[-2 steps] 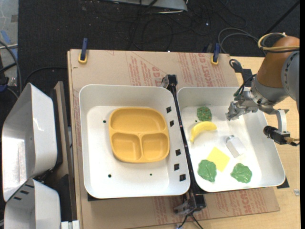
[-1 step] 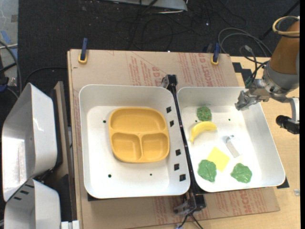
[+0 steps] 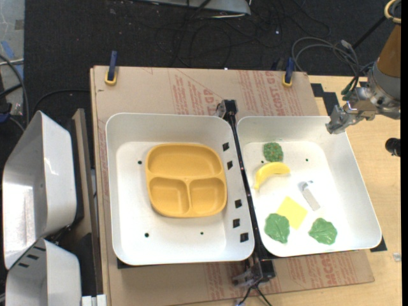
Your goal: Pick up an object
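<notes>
At the far left, outside the bins, white containers are seen beside the bench, which is covered in brown cardboard held by two clamps at its back edge. The left bin is occupied by a yellow divided tray, set slightly askew, its three compartments bare.

The right bin is where the candidates for the pick are gathered. Nearest the divider, a small dark-green round piece is placed toward the back, with a yellow banana just below it; the banana's long axis is tilted, its one end low near the divider and its other end raised toward the right. Further forward, a flat yellow square is overlapped at its lower left by a green leafy piece. A small grey block lies just beside the square's upper right, and a second green leafy piece is set nearest the front right corner.

The claw is held at the back right corner of the right bin, above its rim, and nothing is seen between it and any object. Whether it is apart or together cannot be told from this angle. Every object therefore lies to the left of and in front of the claw, and the round green piece and the banana are judged the nearest. A reach inward and down is still needed; the pick is judged not yet begun.

Behind the bench, a dark floor strewn with cables is seen.
</notes>
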Motion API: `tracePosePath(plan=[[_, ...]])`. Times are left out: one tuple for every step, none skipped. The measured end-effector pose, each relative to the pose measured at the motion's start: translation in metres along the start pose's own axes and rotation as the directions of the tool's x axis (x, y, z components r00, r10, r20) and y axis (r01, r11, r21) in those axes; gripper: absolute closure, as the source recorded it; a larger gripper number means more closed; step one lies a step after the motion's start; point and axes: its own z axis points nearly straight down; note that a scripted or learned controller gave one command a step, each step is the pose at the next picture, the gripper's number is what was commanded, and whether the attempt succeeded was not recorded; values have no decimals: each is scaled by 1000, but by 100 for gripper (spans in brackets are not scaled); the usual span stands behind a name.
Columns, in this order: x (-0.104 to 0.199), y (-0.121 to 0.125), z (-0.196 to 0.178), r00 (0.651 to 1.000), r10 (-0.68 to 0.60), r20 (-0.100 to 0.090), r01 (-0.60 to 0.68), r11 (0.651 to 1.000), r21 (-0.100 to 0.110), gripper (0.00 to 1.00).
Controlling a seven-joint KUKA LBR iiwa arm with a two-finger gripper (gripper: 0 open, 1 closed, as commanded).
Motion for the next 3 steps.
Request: tracePosePath(plan=[[0, 2, -53, 1000, 0, 0, 0, 1000, 1, 100], [43, -16, -40, 1000, -3, -5, 3, 1000, 10, 100], [97, -19, -32, 1000, -4, -5, 4, 1000, 10, 100]])
